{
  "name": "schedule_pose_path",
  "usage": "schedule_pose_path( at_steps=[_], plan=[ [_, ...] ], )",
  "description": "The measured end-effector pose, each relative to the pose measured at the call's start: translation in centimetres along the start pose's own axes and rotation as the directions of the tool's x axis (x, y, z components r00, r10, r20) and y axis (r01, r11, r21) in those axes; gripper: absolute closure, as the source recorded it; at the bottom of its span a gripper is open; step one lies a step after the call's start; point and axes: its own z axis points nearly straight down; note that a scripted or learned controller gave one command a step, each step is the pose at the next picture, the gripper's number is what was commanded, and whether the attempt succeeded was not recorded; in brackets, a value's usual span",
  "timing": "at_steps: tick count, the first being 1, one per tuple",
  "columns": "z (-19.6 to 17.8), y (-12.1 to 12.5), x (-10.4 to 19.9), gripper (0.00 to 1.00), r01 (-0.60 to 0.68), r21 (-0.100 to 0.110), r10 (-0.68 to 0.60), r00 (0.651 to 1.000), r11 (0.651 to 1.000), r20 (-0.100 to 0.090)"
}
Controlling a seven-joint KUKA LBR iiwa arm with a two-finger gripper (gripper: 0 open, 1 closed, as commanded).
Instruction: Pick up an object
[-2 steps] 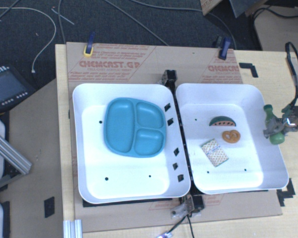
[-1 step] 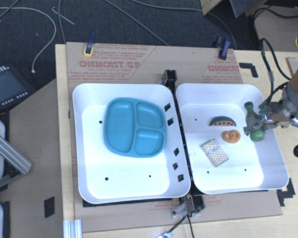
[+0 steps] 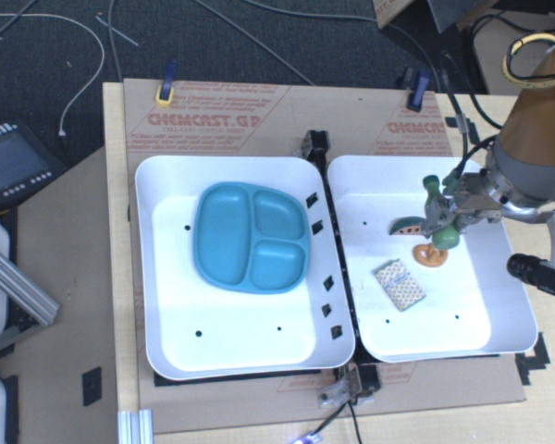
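The gripper (image 3: 441, 218), fingers' state impossible to tell, hung over small toys (image 3: 433, 248) in the right bin (image 3: 499, 331), arm (image 3: 535, 128) reaching from the right. Far cardboard (image 3: 203, 118) read "CHEMCAST".

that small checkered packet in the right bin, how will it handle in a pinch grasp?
The checkered packet lies flat and thin on the right bin floor, so it probably resists a top pinch. It looks soft, likely light and floppy. Pushed, it should slide rather than roll.
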Motion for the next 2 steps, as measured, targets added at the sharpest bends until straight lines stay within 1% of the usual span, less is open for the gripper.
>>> schedule_pose_path(
  at_steps=[1,2],
  plan=[
    [-0.7,1.8,5.6,1.00,0.000,-0.001,0.000,1.000,1.000,0.000],
    [0.7,3.4,10.7,1.00,-0.001,0.002,0.001,1.000,1.000,0.000]
  ],
)
